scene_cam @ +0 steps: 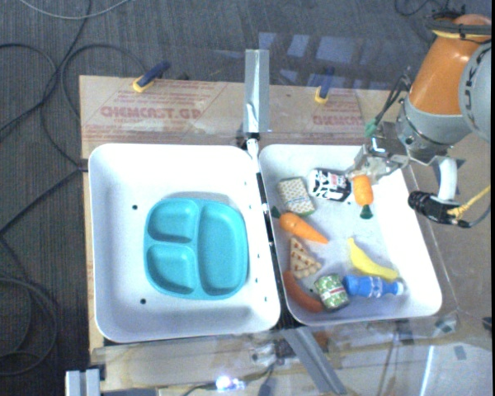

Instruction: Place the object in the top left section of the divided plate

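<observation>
One hand | closed around small carrot | above right bin

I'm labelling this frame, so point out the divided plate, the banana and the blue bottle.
divided plate [223, 250]: camera view, floor of its large right section.
banana [367, 260]: camera view, middle of its curved body.
blue bottle [371, 287]: camera view, middle of its body.

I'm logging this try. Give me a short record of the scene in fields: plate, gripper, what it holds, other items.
plate: teal divided plate in left bin, nothing on it
gripper: over right bin, upper right part
held: small carrot hangs at the gripper, grip not clear
other items: big carrot, banana, blue bottle, waffle
</observation>
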{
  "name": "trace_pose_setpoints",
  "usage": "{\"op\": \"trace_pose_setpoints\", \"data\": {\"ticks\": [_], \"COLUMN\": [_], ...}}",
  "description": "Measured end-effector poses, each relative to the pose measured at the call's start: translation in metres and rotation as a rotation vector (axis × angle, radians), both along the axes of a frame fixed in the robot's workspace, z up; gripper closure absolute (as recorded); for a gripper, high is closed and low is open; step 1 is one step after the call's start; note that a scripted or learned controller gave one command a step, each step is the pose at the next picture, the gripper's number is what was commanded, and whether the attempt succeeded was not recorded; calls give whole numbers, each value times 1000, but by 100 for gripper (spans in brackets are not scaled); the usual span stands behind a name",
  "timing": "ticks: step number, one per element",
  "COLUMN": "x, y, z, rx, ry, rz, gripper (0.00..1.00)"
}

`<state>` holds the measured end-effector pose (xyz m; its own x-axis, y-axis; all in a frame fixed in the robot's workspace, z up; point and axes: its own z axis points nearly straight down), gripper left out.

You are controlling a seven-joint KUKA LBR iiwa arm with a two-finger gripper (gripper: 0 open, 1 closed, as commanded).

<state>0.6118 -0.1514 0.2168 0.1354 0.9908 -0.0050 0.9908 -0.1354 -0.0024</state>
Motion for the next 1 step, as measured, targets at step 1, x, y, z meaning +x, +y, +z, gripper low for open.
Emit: {"op": "trace_pose_setpoints", "data": {"ticks": [1], "x": [-41], "y": [54], "z": [-19], "rx": [7], "ry": [0], "rz": [344], "gripper": [100]}}
